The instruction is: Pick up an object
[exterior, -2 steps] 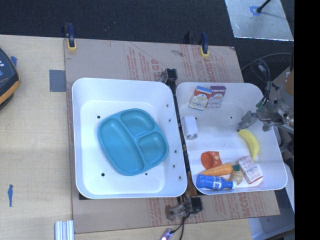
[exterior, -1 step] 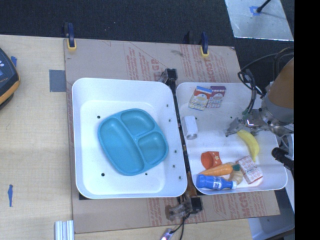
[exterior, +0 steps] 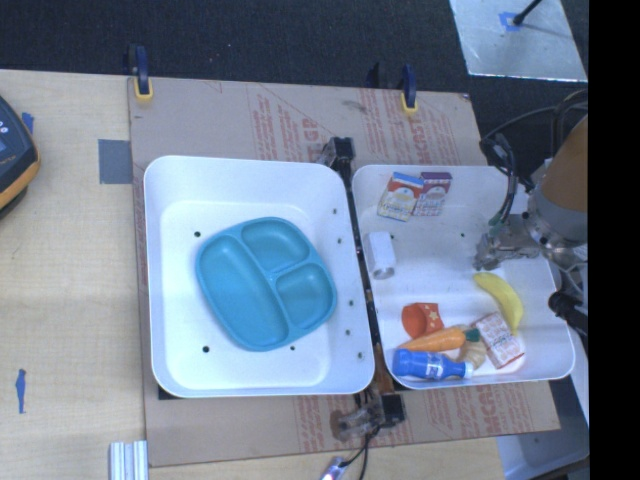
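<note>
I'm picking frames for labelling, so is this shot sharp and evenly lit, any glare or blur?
Camera view: lighting is even with soft shadows; the white bins look bright yet keep detail; the picture is mildly soft, so small packets read poorly; the gripper looks slightly smeared.

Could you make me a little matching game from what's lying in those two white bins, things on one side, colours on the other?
Things:
1. divided plate
2. banana
3. bottle
4. carrot

Colours:
A. orange
B. light blue
C. yellow
D. dark blue with a white label

Pairs: 1-B, 2-C, 3-D, 4-A
</note>
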Controlling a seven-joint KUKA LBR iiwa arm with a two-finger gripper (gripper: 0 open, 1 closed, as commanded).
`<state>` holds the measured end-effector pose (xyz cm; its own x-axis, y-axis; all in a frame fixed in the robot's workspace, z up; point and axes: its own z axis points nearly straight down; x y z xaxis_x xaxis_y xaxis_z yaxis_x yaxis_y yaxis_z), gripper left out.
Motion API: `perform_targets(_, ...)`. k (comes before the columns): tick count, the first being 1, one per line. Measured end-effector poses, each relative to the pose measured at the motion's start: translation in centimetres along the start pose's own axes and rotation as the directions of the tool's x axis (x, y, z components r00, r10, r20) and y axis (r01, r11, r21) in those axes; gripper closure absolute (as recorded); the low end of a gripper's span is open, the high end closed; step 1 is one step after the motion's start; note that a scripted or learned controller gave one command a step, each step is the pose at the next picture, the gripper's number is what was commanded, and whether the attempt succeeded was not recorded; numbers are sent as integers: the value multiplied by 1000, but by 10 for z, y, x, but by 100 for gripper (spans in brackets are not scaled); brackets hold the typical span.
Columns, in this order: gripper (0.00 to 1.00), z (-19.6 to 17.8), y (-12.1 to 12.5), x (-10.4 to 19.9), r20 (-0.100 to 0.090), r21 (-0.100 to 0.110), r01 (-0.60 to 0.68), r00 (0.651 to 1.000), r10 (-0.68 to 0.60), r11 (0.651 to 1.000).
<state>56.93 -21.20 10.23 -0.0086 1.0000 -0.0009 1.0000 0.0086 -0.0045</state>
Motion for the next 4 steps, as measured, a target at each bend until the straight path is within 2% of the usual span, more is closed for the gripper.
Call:
perform_targets(1, 100, -68, 87, 8, 0, -5, -4, 1000, 4, 1000)
perform_targets(2, 0, -68, 87, 8, 0, -3, -4, 1000, 4, 1000)
perform_targets(3, 0, -53, -8, 2, 0, 0, -4, 1000, 4, 1000)
perform_targets(4, 0, -4, -45, 1, -1, 0, -5, 1000, 5, 1000)
